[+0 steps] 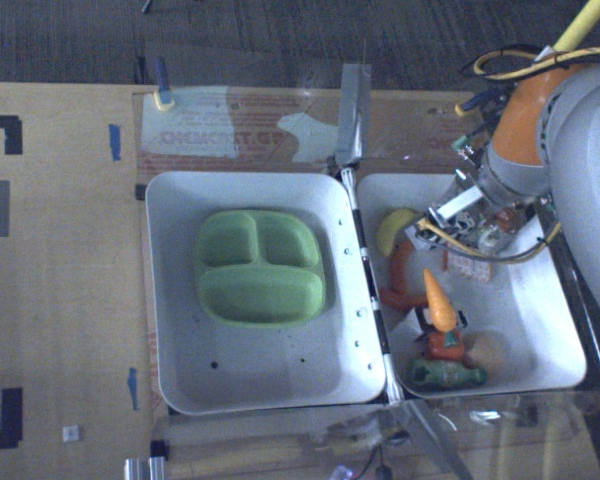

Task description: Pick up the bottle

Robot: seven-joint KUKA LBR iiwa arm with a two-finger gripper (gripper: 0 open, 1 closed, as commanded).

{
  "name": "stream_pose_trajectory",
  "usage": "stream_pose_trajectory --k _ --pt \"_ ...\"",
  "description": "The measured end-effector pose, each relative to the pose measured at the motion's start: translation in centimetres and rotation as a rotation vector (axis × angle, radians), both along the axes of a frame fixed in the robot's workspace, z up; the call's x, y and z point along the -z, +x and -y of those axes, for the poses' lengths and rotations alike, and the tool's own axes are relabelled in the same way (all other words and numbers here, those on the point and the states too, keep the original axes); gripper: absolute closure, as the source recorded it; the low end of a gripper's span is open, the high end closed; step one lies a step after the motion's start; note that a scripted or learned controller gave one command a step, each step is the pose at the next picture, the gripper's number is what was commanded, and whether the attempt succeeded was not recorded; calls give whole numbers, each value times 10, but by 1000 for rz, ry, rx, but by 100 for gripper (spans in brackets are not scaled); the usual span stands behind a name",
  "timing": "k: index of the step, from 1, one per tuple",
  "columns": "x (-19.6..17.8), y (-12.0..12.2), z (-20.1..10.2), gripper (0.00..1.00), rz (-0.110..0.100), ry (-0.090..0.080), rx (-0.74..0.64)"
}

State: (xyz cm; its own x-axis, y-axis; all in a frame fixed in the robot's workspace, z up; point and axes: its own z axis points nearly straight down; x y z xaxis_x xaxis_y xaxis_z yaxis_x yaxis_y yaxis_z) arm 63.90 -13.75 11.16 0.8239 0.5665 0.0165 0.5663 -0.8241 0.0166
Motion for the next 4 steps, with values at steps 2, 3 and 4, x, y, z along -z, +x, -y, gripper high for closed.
stream_pose_trajectory --k 2,3,4 --pt "-45 -16 82 0 -22 8 312" --pt "18 -22 48 0 -9 7 325" --pt "19 -19 61 0 -16 21 309"
